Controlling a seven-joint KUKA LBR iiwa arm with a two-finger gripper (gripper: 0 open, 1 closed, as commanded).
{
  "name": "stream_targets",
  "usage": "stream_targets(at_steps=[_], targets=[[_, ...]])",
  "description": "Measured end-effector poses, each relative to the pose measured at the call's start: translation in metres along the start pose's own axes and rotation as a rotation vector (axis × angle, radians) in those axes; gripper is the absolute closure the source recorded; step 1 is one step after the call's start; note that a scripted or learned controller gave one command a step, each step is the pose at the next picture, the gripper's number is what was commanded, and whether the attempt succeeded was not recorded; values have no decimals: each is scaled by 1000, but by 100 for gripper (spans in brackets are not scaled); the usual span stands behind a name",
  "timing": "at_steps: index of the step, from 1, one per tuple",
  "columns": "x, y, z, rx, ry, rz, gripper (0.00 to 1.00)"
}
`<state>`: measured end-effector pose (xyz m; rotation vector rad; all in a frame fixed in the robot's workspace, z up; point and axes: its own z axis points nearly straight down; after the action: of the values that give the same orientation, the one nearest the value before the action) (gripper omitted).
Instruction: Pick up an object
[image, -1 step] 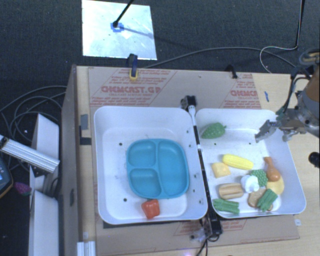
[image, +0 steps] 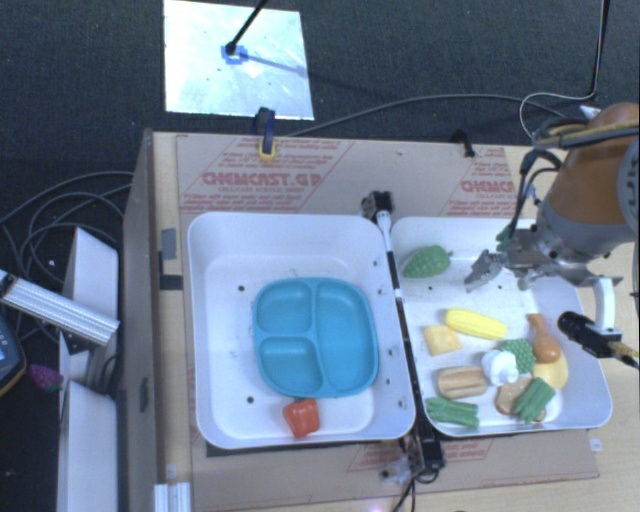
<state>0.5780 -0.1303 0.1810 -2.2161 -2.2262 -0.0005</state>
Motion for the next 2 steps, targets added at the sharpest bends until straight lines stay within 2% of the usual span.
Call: stream_targets(at_steps=[1,2], targets=[[26,7,69,1,0,0,0],[43,-23,97,0,0,3,0]])
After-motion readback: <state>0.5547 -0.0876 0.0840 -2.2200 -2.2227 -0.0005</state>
